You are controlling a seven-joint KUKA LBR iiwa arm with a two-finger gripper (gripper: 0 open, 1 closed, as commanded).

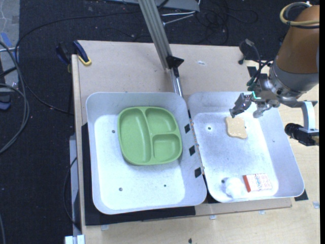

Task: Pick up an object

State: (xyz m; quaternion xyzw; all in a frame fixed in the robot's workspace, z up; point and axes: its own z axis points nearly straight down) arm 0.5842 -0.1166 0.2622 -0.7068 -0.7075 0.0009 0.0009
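Note:
A tan, toast-shaped piece (236,127) lies in the right bin (284,156), toward its far side. My gripper (249,107) hangs just above and behind that piece, at the bin's far edge, with its two dark fingers spread apart and nothing between them. Near the bin's front edge sit a white fluffy lump (233,187) and a small red and white box (258,182), side by side. A green divided plate (150,135) rests in the left bin (101,187).
A slanted metal pole (158,29) rises from the clamp between the two bins at the back. Black clips (194,149) line the seam where the bins meet. Bare wooden bench (127,65) lies behind both bins.

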